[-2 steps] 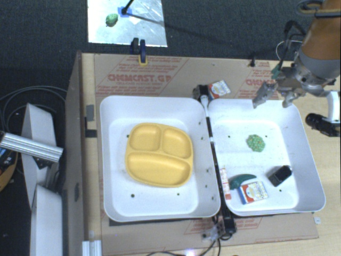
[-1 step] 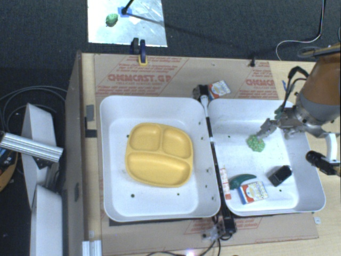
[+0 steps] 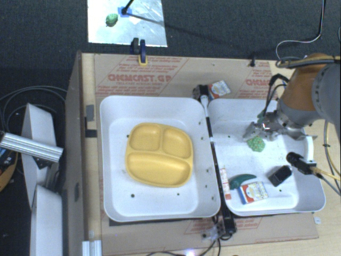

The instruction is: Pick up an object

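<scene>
In the right bin, at the middle right of the frame, the jaws of the grey arm hang low over the white floor. A small green knobbly ball lies just below and a little left of them, very near; whether they touch it, and whether they are open or closed, I cannot tell. Lower in this bin lie a black block, a dark green curved piece and a small printed card. The left bin holds a yellow divided tray.
</scene>
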`<state>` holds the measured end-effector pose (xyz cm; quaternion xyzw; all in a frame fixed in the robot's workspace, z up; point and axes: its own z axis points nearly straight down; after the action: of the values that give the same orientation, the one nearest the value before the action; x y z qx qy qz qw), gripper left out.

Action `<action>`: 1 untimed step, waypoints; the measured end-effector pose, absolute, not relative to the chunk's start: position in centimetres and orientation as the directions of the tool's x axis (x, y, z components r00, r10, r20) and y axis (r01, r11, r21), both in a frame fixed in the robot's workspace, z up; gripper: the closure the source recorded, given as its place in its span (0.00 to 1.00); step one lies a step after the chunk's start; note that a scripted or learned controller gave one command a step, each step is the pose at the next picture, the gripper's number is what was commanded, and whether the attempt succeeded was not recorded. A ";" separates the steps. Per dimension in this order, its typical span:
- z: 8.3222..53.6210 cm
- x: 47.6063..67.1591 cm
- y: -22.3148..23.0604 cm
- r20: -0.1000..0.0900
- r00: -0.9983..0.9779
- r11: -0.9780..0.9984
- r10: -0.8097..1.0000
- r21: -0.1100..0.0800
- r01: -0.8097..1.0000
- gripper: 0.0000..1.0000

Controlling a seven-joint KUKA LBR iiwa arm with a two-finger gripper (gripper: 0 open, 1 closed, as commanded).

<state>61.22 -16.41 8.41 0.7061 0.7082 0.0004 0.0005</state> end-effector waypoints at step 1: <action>9.6 61.4 -16.4 -0.002 -0.005 0.005 1.000 0.006 1.000 1.00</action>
<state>61.37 -16.45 9.59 0.7052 0.7090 0.0015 0.0028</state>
